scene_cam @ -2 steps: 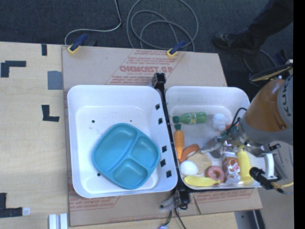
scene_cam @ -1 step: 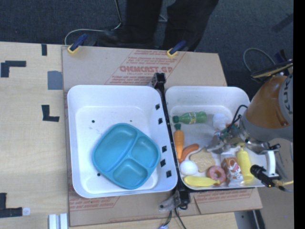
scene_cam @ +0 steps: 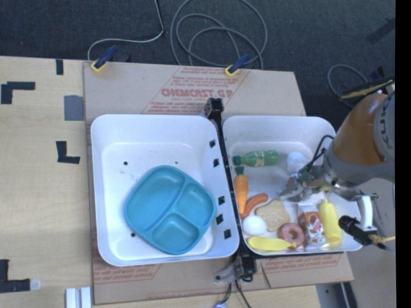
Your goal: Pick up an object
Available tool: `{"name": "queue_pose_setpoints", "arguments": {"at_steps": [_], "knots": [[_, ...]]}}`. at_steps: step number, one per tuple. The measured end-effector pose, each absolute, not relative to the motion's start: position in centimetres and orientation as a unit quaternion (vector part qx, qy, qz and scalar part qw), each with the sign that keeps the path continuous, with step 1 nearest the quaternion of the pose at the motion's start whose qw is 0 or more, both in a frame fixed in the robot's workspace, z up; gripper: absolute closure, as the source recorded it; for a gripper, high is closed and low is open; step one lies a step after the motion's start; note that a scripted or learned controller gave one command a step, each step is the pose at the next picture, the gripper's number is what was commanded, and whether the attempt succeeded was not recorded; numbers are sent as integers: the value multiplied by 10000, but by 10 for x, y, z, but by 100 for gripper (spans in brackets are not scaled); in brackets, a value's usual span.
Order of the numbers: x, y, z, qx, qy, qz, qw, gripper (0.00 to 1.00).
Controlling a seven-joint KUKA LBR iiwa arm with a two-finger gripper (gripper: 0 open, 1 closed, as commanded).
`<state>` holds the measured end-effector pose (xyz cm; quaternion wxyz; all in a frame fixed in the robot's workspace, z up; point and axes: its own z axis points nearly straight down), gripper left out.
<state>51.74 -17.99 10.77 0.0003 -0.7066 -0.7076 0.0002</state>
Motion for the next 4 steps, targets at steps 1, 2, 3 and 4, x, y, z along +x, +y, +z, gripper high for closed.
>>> {"name": "queue_pose_setpoints", "arguments": {"at_steps": [1,2,3,4], "knots": [[509,-158,131,-7060,-7082,-3,8,100],[507,-149,172,-7064,-7078,-9,-7,100],[522,-135,189,-7061,-7082,-4,0,100],[591,-65,184,-7037,-7105,-19,4,100]]}}
